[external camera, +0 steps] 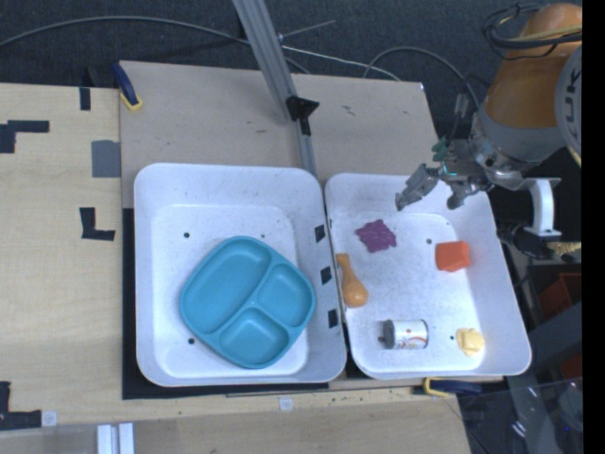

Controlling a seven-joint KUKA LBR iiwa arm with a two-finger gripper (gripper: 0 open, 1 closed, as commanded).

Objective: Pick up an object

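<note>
Purple lump, orange block below open, empty end effector; nothing between.

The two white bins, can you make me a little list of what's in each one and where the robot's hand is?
left bin: a blue plate with three sections
right bin: purple lump, orange block, orange-yellow pear-shaped toy by the left wall, small can lying on its side, little yellow toy
gripper: above the right bin's far edge, fingers apart, holding nothing
closest things to gripper: purple lump and orange block
</note>
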